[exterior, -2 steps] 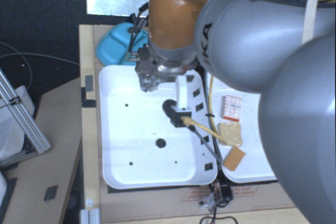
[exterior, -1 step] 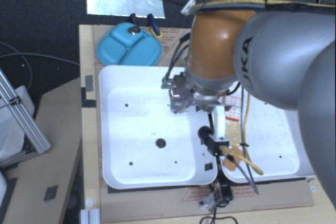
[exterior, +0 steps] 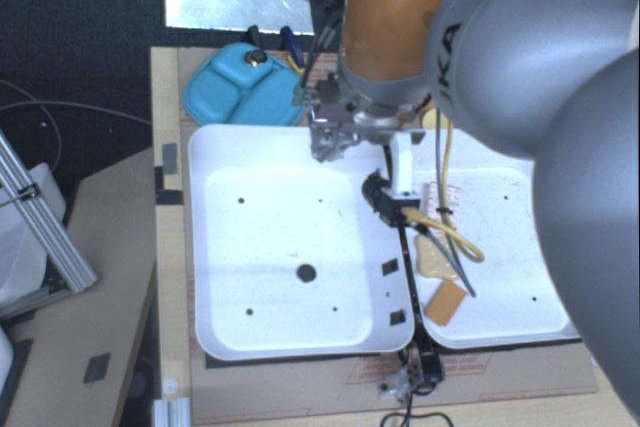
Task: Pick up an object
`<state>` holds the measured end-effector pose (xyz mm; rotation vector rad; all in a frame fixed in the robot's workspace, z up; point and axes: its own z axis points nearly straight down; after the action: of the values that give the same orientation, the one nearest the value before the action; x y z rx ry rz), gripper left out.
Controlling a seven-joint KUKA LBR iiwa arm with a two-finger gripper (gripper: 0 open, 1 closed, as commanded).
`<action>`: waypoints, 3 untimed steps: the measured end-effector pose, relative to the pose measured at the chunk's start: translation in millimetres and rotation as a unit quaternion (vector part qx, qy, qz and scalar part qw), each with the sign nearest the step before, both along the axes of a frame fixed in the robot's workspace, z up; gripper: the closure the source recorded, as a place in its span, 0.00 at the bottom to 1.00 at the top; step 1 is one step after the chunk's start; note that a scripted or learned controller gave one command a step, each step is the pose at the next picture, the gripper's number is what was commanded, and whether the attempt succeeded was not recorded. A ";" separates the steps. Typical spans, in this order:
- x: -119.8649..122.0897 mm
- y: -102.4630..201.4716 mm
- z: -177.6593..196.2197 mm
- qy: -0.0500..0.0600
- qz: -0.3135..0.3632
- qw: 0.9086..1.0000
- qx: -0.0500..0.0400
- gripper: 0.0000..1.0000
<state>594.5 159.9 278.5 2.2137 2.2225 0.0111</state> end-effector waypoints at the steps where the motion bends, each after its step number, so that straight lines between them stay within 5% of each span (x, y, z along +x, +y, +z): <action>1: -48.5 -14.8 105.2 -0.001 0.000 1.000 0.001 1.00; 2: -105.3 -50.2 118.8 0.003 -0.002 1.000 0.000 1.00; 3: -88.3 -4.2 131.1 0.002 0.002 1.000 0.000 1.00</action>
<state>506.2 155.8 409.6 2.2124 2.2283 0.0075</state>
